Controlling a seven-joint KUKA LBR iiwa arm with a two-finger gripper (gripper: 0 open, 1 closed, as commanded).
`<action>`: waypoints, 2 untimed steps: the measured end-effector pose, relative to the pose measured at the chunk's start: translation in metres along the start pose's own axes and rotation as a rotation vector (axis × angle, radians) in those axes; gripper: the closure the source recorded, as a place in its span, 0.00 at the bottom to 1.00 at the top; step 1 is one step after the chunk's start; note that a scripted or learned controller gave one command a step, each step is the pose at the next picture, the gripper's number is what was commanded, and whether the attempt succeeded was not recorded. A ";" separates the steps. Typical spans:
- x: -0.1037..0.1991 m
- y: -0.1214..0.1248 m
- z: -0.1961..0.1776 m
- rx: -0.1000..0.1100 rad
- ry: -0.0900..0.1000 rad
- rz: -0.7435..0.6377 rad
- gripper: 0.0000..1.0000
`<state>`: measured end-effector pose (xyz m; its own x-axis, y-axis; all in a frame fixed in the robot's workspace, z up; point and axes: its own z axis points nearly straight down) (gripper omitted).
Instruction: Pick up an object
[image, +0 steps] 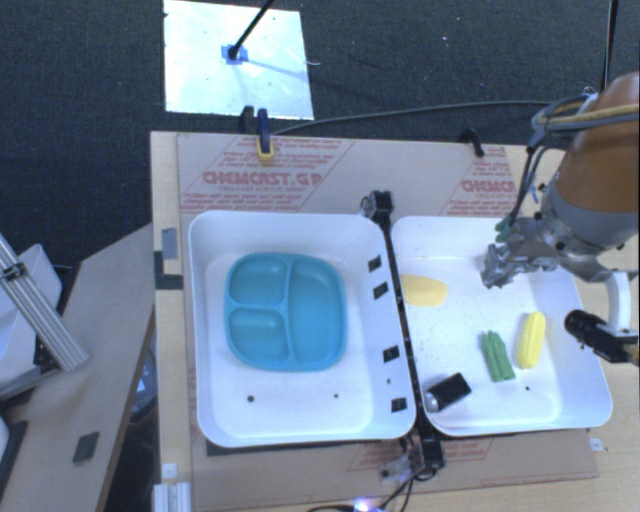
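You are at the approach step: the metal two-finger gripper (497, 266) hangs over the right shallow white bin (570, 410), its opening impossible to judge, near the flat yellow oval piece (424, 291), so next descend squarely over it.

**Readable text: "CHEMCAST GP" on the board under the bins**

Red print "CHEMCAST GP" on the brown protective sheet (300, 170) behind the left bin (215, 240), upper left of the board, reads clearly. Same red logo repeats at upper right behind the right bin (590, 400), partly cut off by the arm; only the "CHEMC..." start is legible there. Fainter repeats of the pattern run diagonally across the sheet, too washed out to read. No other labels or numbers legible.
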<state>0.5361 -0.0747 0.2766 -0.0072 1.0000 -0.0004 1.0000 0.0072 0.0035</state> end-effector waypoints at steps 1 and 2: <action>0.051 -0.002 0.019 0.002 0.001 0.000 1.00; 0.106 -0.008 0.017 0.002 0.001 -0.001 1.00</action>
<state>0.5270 0.0311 0.2595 -0.0086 1.0000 0.0011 1.0000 0.0086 0.0012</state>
